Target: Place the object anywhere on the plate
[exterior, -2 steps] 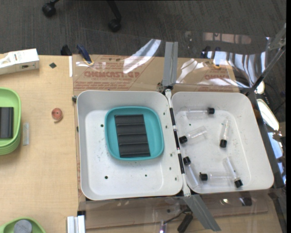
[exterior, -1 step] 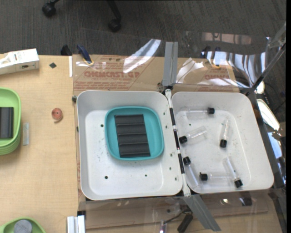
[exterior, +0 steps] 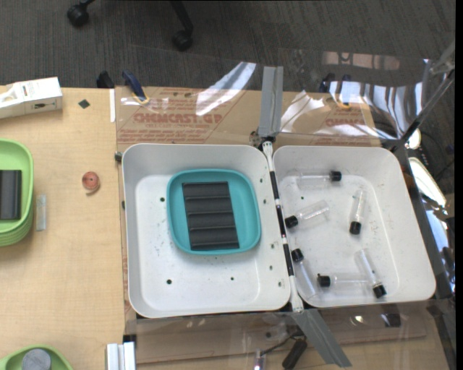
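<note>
Waiting at the start: teal plate (exterior: 213, 211) sitting in left bin (exterior: 145, 274), clear tubes (exterior: 307, 214) lying loose in right bin (exterior: 405, 217). Gripper state impossible to tell. Next, probably: reaching for one tube, carrying it across.

floor: dark grey carpet (exterior: 239, 32) | bench: light wood (exterior: 65, 267) | chair casters (exterior: 79, 12)

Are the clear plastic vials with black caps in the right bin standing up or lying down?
Lying down. All the clear black-capped vials rest on their sides on the right white bin's floor, pointing different ways.
</note>
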You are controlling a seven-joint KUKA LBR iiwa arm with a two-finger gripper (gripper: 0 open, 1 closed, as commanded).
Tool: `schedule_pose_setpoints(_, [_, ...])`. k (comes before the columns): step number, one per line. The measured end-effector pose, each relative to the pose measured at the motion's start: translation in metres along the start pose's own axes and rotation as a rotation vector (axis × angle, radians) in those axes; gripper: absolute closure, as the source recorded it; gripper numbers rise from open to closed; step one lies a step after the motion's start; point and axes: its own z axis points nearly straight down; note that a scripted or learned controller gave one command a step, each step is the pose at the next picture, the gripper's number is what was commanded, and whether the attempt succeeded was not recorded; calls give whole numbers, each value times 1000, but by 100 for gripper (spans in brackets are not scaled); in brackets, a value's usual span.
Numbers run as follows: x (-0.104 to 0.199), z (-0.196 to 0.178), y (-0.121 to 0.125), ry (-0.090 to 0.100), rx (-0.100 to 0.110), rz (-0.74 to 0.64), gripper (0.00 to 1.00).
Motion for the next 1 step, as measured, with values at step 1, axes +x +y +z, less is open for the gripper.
schedule_pose_setpoints(1, [-8, 1, -10, -2, 4, 94, 0])
